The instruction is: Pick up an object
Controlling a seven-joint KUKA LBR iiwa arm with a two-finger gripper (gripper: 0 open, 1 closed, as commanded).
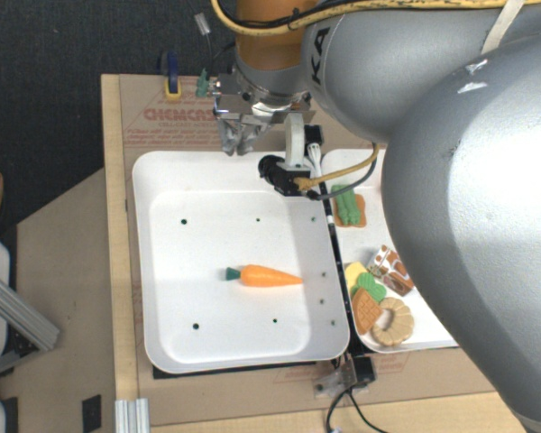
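An orange toy carrot (269, 278) with a green stub end lies on its side in the left white bin (149, 242), a little below the bin's middle. My gripper (237, 140) hangs over the far edge of that bin, well above and behind the carrot, pointing down. Nothing shows in it. The grey arm with its orange band reaches in from the right and covers much of the right bin.
The right bin (433, 339) holds a green toy food (348, 210) near its left wall and several more toy foods (383, 300) towards the front. A black divider (335, 260) separates the bins. Clamps (173, 75) stand at the bench's far edge.
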